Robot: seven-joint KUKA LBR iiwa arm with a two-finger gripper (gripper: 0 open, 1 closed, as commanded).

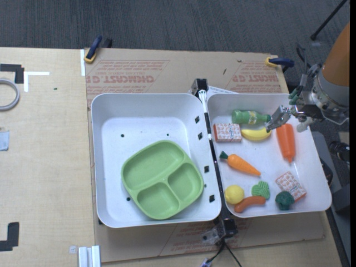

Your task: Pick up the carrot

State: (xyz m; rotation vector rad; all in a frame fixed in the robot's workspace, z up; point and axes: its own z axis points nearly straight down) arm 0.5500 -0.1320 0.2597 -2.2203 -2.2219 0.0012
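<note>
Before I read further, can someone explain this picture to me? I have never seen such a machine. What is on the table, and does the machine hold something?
One camera looks down at a slant on a wooden bench with two shallow white plastic bins. The left bin holds a light green divided plate. The right bin holds toy food: an orange carrot with a green top, a longer plain orange carrot-like piece, a yellow banana, a green bottle, a lemon, two small boxes and other items.

The machine is a grey robot arm reaching in from the right. Its end effector hangs over the right bin's far side, near the banana. I see nothing between its fingers, so it holds nothing I can confirm.
</note>
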